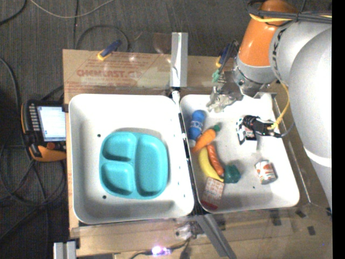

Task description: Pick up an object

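Nearest camera: packet [213, 190], red and white, flat against the near wall of the right bin [250, 196] (right as the view has it).
End effector [217, 104]: hangs over the far end of the right bin, near its far wall. Released or clenched: cannot tell. Nothing seen in its grasp.
Likely target: bottle [196, 123], the closest thing. My pick, since the task names none.
Bearing: the bottle lies toward the view's left and a little nearer the camera than the end effector, just beside the wall between the bins.
Bottle axis: roughly far-to-near, blue cap at the far end, almost parallel to that wall.
Judgement: the move needs a short shift toward the divider, then a descent. The wall leaves little room on that side.
Next out: carrot [205, 139], touching the bottle's near end, lying at a slant.
Further out: banana [206, 166] and sausage [215, 159] lie side by side. A green piece [232, 173] sits at their near end.
Apart: can [266, 171], on its side, alone on the arm's side of the bin.
Left bin [86, 144]: a teal plate [135, 163] with three compartments.
Count: bins 2; arm 1; plate 1; bottle 1; carrot 1; banana 1; sausage 1; green piece 1; can 1; packet 1.
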`<action>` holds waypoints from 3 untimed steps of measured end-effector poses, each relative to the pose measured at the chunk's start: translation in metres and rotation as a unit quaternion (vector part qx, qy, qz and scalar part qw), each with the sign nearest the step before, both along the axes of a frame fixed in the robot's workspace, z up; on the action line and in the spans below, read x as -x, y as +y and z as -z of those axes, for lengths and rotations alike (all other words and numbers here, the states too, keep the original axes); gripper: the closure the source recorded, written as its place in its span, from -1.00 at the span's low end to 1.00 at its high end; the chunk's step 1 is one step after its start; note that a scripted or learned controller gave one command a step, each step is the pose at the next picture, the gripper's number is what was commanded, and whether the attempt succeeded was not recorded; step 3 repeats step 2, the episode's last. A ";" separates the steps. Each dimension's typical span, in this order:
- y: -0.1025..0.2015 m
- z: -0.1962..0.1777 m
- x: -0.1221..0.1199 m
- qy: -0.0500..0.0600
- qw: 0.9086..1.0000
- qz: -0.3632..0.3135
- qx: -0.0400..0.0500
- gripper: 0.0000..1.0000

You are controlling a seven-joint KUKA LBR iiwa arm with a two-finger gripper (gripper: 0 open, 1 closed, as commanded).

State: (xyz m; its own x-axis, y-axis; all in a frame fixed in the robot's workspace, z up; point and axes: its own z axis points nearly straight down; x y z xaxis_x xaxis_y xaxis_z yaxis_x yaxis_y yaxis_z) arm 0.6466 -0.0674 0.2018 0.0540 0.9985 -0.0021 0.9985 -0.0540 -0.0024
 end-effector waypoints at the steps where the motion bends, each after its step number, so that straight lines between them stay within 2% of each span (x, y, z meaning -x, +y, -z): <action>1: 0.000 0.000 0.000 0.000 1.000 0.000 0.001 -1.00; 2: -0.025 0.102 0.016 -0.001 1.000 -0.015 -0.001 -1.00; 3: -0.025 0.102 0.016 -0.001 1.000 -0.015 -0.001 -1.00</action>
